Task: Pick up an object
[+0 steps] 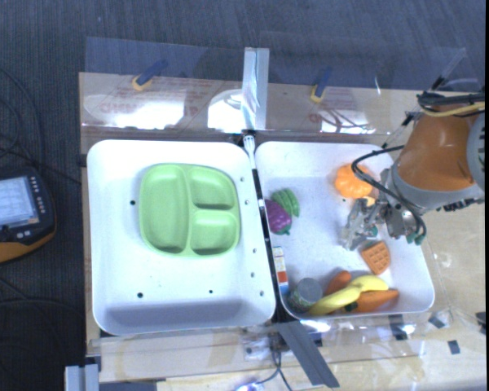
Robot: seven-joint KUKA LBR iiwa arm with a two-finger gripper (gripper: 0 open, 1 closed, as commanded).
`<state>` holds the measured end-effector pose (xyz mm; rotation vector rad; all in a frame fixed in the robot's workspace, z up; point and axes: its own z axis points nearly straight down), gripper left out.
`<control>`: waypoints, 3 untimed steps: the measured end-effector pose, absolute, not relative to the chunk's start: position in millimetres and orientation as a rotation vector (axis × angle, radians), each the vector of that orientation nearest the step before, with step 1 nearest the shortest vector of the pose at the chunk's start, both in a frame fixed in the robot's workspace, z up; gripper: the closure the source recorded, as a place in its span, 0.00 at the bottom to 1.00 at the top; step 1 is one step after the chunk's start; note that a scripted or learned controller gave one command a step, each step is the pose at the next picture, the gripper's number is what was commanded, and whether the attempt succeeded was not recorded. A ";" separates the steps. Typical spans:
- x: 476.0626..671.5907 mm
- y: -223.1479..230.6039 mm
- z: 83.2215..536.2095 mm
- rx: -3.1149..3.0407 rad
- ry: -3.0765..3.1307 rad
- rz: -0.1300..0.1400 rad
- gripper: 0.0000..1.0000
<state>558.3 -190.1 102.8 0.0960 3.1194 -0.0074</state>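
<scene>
The likeliest thing for picking, the one nearest the hand, is a small orange waffle-like square [376, 257] with a grid pattern on its face, lying flat on the floor of the right bin [310, 177] toward that bin's right wall. The hand [360, 231] hangs just above and left of it, metal parts pointing down at the bin floor; whether it is spread or pressed together I cannot tell, and nothing is seen pinched in it. An orange rounded fruit [352, 181] lies just beyond the hand, toward the far wall. Along the near wall lie a yellow banana [347, 295], an orange carrot-like piece [373, 300] and a grey can [307, 290]. Near the divider between the bins sit a purple piece [278, 216] and a green one [287, 199], touching. The left bin [114, 243] carries a green divided plate [189, 208]. Both bins rest on the tabletop [464, 251].
</scene>
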 end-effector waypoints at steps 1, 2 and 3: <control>557.8 -189.9 101.9 0.096 3.121 -0.007 0.00; 585.9 -185.9 90.1 0.121 3.130 -0.003 0.00; 660.8 -157.0 90.0 0.231 3.127 -0.005 0.00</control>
